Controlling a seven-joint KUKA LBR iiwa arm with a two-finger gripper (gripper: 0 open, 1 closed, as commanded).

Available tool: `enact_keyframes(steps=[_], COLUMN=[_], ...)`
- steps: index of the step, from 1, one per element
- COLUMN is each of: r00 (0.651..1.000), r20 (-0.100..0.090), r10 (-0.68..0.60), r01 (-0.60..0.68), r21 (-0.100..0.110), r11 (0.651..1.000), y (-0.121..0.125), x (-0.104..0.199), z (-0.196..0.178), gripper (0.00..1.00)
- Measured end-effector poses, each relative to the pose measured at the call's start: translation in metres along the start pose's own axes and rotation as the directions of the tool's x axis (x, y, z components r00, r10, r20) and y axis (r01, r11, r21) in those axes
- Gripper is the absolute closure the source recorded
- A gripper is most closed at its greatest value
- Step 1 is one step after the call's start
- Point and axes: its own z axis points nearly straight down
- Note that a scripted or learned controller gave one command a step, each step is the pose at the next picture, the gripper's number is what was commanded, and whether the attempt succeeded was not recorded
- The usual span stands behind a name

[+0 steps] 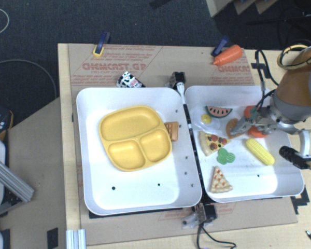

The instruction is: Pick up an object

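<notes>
Two white bins (93, 191): yellow tray (135, 137) left, toy food right; claw (242, 127) state unclear.

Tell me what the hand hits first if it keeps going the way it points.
The hand points toward the view's left, low over the right bin. First in line looks like the brown cookie-like piece right at its tips, then the pizza slice. Height above them is unclear.

a robotics lab: cardboard-topped bench (145, 61), clamps (99, 44), cables (207, 232), toy food (259, 150) in bins (145, 201).
</notes>
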Motion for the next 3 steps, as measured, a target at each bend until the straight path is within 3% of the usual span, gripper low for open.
enact_keyframes(steps=[1, 2, 3], r00=[1.000, 1.000, 1.000], r20=[0.010, 0.002, 0.002], r10=[0.000, -0.001, -0.001], r01=[0.000, 0.001, 0.001], r21=[-0.020, -0.001, -0.002], r11=[1.000, 1.000, 1.000], y=[0.005, 0.012, 0.014], x=[-0.003, -0.008, -0.009], z=[-0.017, -0.079, -0.133], gripper=[1.00, 1.00, 1.00])
